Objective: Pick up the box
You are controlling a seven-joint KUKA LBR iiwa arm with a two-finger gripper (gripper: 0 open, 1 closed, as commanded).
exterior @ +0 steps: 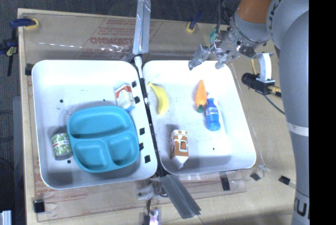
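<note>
An orange and white carton box (179, 147) lies near the front edge of the right bin (239, 129). A smaller red and white box (124, 96) leans against the right wall of the left bin (44, 92). My gripper (208, 61) hangs over the far edge of the right bin, well behind the carton box. Its two fingers (195, 62) are spread apart, open, with nothing between them.
In the right bin lie a banana (159, 98), a carrot (200, 93) and a blue bottle (212, 114). The left bin holds a blue divided plate (103, 138) and a green can (61, 145). A divider rail (145, 113) separates the bins.
</note>
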